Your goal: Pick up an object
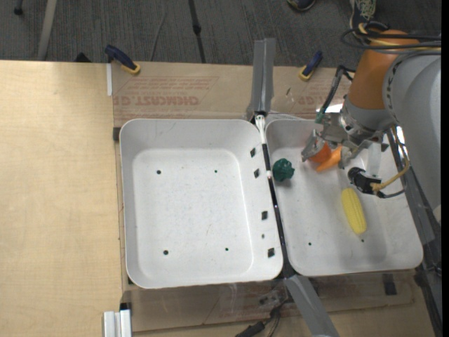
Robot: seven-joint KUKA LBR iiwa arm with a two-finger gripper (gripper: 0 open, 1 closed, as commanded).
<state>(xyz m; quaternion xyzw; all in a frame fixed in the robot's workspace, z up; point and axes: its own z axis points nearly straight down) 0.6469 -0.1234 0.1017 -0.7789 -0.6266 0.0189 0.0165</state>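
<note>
Over the right bin (393, 258), the gripper (321, 153) pinches an orange object (327, 158), its long axis indiscernible.

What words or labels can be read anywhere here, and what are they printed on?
"CHEMCRST" or similar, in faded red capitals, upside down on the cardboard sheet behind the left bin; letters are uncertain.
A second line beneath it is too blurred to read.
Faint red print behind the right bin is unreadable.

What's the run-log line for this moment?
pincer low in right bin | orange object at its tip, grasp unconfirmed | corn, green object loose
</note>
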